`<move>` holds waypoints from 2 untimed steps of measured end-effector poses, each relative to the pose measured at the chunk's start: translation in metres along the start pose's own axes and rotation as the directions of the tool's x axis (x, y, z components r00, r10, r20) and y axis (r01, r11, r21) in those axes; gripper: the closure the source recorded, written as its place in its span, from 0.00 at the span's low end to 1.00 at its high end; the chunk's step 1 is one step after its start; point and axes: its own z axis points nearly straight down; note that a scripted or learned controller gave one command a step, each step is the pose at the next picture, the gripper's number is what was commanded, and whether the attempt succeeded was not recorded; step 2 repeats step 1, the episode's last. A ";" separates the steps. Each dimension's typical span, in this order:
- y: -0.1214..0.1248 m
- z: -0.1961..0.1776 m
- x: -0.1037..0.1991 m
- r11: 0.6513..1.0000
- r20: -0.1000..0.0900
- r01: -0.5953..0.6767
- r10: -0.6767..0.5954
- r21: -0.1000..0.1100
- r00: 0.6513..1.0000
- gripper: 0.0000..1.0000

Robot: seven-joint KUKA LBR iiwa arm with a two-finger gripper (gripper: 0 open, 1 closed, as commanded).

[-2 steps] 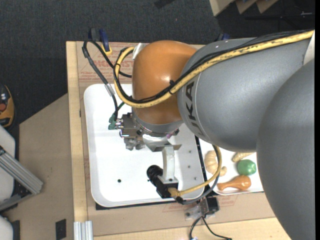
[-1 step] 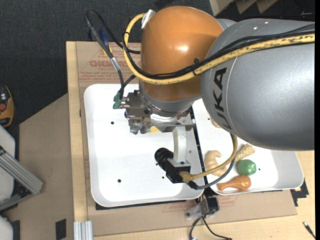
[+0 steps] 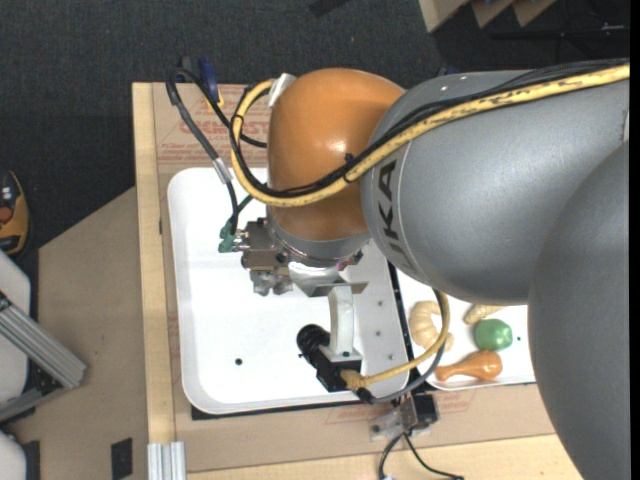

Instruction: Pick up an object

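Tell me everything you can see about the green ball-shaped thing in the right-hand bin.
The green object is small, round, smooth and glossy, like a plastic toy fruit, with a light highlight on top. It rests on the white floor of the right bin, below a pale yellowish piece and just above an orange gourd-shaped toy. The grey arm looms above it.

Tan counter [image 3: 155, 268] carrying two shallow white bins side by side. Left bin [image 3: 205, 298] lies flat with a bare white floor. Right bin [image 3: 515, 320], largely covered by the arm, shows only its near corner. Red printed markings line the counter's far edge.
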 end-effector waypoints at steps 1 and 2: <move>0.099 -0.010 0.000 1.000 -0.004 -0.001 0.001 -0.017 1.000 1.00; 0.099 -0.010 0.000 1.000 -0.004 -0.001 0.001 -0.017 1.000 1.00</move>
